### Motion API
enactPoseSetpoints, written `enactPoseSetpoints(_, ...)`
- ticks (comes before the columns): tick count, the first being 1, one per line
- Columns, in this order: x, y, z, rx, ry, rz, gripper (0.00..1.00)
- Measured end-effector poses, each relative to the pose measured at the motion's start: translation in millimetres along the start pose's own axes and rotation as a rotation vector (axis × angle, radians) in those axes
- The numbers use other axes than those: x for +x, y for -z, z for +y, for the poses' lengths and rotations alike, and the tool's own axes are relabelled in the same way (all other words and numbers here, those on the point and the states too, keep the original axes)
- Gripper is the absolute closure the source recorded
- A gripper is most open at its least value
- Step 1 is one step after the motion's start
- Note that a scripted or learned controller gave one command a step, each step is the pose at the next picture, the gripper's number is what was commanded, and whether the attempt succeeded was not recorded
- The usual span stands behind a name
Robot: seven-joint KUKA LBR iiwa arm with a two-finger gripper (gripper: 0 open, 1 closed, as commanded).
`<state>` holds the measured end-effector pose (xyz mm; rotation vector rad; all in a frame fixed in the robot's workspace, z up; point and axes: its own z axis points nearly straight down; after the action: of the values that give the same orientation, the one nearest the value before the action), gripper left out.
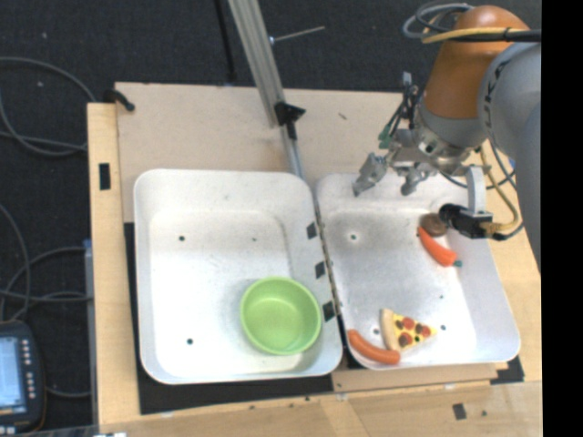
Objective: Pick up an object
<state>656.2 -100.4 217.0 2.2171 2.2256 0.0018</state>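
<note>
Dark carpet surrounds the tan bench (209,121), which carries two white bins. From my remote seat, the right bin (474,321) holds a carrot (438,247) at its 2 o'clock edge, with a small brown object just above it, touching or nearly so. A pizza slice (404,330) lies at 6 o'clock, a sausage (373,349) beside it against the rim. The gripper (392,178) hovers at 12 o'clock over the right bin's far rim, its two fingers spread apart with nothing between them, well apart from the carrot. The left bin (182,217) holds a green bowl (281,314) at 5 o'clock. A metal post (260,48) slants across the bench at 12 o'clock.
</note>
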Motion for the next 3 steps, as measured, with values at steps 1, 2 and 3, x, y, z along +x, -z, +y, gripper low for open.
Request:
enactPoseSetpoints(1,0.0,0.0,0.0,0.000,0.000,0.000,0.00)
enactPoseSetpoints(2,0.1,-46.4,-8.9,0.005,-0.004,-0.004,0.00)
enactPoseSetpoints(3,-3.3,-108.2,-4.8,0.006,-0.006,-0.004,0.00)
